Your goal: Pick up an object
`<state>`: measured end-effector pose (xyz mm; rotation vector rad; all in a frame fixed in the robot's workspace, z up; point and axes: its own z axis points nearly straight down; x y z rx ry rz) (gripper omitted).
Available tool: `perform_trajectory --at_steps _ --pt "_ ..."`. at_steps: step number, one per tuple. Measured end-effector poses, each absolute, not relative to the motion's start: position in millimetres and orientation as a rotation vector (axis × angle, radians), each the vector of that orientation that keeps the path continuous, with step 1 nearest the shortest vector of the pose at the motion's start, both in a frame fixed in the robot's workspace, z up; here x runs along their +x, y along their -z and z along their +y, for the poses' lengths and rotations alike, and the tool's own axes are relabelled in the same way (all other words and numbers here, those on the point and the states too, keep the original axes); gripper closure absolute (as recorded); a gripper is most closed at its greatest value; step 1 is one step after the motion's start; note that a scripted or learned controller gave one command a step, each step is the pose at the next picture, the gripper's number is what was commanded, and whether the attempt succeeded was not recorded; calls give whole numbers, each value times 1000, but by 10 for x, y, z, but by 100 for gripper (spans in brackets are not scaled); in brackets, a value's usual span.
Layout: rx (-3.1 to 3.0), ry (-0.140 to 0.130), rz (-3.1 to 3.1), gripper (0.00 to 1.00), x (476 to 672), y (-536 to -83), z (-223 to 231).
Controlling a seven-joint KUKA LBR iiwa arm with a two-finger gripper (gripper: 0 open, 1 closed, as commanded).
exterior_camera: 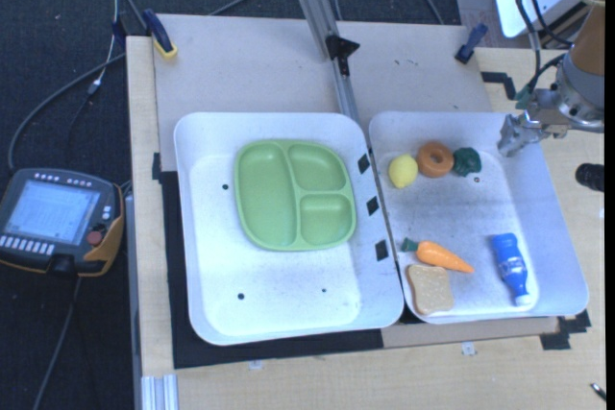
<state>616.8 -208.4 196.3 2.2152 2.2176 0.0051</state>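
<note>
The fingers (512,135) sit up over the right bin's (538,206) far edge, and honestly I can't tell whether they're spread or pressed together. Nearest to them is the green broccoli (468,160), with the donut (435,158) and lemon (403,171) beyond it. The blue bottle (509,266), carrot (442,254) and bread slice (430,289) lie well below them, toward the near edge.

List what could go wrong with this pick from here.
1. The donut, lemon and broccoli lie close together, so the gripper may nudge a neighbour.
2. The blue bottle lies near the right bin's wall, which might crowd a grasp.
</note>
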Motion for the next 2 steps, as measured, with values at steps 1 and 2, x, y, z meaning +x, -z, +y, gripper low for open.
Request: perform_trajectory --at_steps 1,2 --pt "2212 -7 2218 100 6235 -2609 -2058" --pt "2215 -3 2229 100 6258 -2645 -1589"
